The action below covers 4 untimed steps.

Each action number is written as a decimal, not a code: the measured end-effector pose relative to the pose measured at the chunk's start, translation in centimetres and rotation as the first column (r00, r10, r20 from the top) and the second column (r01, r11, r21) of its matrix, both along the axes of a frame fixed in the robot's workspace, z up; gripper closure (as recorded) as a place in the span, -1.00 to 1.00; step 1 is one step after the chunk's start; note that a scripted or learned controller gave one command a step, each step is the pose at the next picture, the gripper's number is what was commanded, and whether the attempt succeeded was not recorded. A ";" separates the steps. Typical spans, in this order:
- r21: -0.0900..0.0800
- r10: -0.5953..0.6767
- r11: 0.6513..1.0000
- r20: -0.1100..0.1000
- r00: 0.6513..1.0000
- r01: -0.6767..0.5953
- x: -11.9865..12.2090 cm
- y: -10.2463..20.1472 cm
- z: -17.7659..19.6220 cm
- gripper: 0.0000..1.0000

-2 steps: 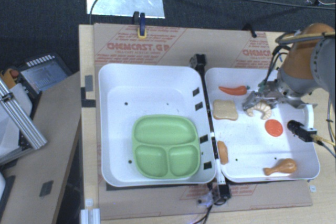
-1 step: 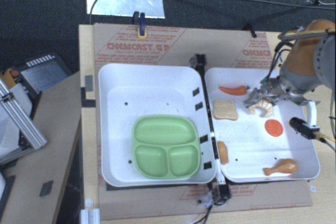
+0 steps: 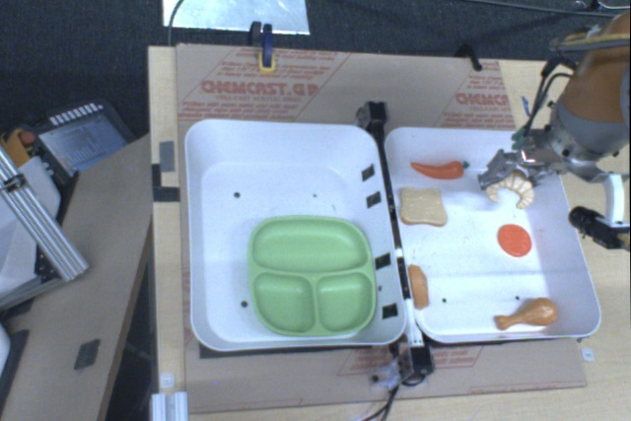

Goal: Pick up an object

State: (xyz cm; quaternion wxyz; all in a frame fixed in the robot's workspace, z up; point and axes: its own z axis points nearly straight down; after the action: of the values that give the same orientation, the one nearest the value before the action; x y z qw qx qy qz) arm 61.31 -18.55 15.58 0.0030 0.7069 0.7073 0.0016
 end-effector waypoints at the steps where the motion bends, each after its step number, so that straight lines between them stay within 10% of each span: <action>1: 0.000 0.003 1.000 0.000 1.000 -0.003 0.2 -0.1 4.4 1.00; 2: 0.000 0.005 1.000 0.000 1.000 -0.005 -0.1 0.4 9.1 1.00; 4: 0.003 0.009 1.000 -0.004 1.000 -0.009 2.3 10.7 7.9 1.00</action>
State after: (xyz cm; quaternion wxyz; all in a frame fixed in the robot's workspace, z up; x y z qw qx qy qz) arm 63.65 -7.86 23.52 0.0005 0.7038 0.7104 0.0015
